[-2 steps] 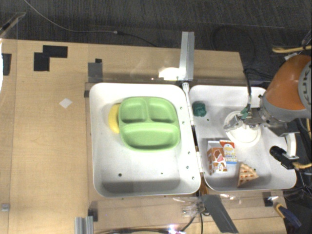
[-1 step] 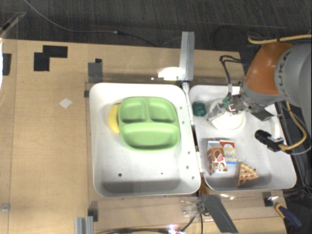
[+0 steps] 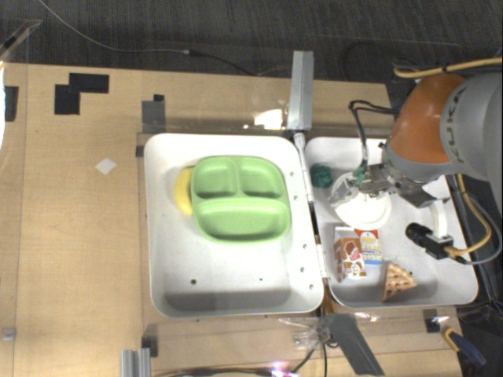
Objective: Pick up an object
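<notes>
Right bin (image 3: 452,289) holds the gripper (image 3: 363,181), its jaws' state apparently hidden over a white disc (image 3: 363,209).

Smooth, faintly glossy white plastic in the two shallow bins (image 3: 236,293). Matt green moulded plastic in the divided tray (image 3: 238,197); smooth yellow plastic at the curved piece (image 3: 182,191) beneath its edge. Printed, slightly shiny cardboard on the small red-and-white carton (image 3: 357,253). Pale, matt wood across the bench top (image 3: 71,234). Glossy orange shell on the arm's band (image 3: 418,124), dull grey casing beside it.
</notes>
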`<action>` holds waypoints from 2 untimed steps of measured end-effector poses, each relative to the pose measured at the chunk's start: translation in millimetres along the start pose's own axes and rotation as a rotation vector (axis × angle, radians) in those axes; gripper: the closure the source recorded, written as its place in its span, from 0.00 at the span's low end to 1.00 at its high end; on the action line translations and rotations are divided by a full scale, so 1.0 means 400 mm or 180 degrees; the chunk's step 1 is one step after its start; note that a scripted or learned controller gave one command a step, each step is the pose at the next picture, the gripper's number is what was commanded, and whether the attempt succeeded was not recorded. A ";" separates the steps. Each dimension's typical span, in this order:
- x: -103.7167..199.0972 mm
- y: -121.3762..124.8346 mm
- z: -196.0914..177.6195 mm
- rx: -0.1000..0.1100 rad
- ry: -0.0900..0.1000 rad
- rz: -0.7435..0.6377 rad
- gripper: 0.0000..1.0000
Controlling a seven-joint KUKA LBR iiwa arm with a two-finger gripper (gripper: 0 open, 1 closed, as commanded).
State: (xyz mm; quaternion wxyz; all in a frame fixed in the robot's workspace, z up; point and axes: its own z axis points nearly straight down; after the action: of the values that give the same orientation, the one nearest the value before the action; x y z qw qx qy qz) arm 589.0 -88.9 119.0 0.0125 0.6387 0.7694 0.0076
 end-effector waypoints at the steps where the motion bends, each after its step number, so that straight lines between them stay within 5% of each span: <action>1: -0.048 -0.142 0.016 -0.0123 -0.0045 -0.0033 0.00; 2: -0.086 -0.029 -0.143 0.0066 0.0026 -0.0295 0.00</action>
State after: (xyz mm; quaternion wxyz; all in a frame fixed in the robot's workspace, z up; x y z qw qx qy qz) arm 582.2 -124.8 176.1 0.0031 0.6024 0.7982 0.0017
